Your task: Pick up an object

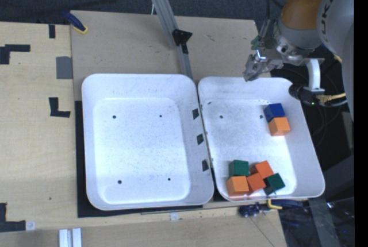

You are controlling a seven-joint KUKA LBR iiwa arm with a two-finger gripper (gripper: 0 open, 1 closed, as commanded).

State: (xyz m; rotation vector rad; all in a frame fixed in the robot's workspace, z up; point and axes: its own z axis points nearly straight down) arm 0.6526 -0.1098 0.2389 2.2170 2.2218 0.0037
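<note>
1. Blocks are your targets: a blue block [274,110] touching an orange block [279,126] near the right bin's [230,125] right wall, and a cluster of five [253,178], green and orange, at its near edge.
2. You can expect them to be light, stiff and smooth-faced; they look like small cubes, so squeeze across two flat opposite faces.
3. Cubes have no long axis to speak of; each sits slightly turned against the bin walls, so match the wrist to the faces.
4. Your gripper [253,69] hangs over the bin's far rim, away from the blocks, carrying nothing; I cannot tell its grip state.
</note>
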